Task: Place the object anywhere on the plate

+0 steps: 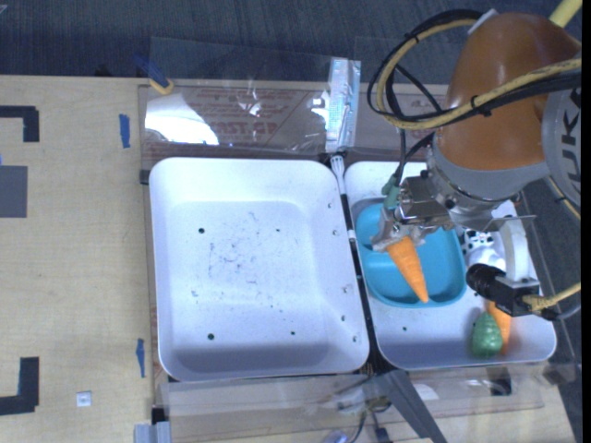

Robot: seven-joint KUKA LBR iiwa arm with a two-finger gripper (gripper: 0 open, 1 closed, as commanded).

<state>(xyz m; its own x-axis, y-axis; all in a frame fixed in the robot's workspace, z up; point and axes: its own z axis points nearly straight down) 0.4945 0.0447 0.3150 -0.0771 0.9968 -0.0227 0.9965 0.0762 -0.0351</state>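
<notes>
A blue plate (452,266) lies in the right white bin (443,344). An orange toy carrot (411,266) slants over the plate, its pointed tip toward the plate's front edge. Its wide upper end sits between the fingers of my gripper (404,233), which is shut on it. The gripper hangs over the plate's back left part, below the arm's orange band (503,81). Whether the carrot's tip touches the plate is unclear.
The left white bin (249,266) lies beside the right one. In the right bin's front right corner sits a green and orange toy vegetable (488,333). A small white object with black dots (478,242) lies right of the plate. Cables (406,72) loop above the gripper.
</notes>
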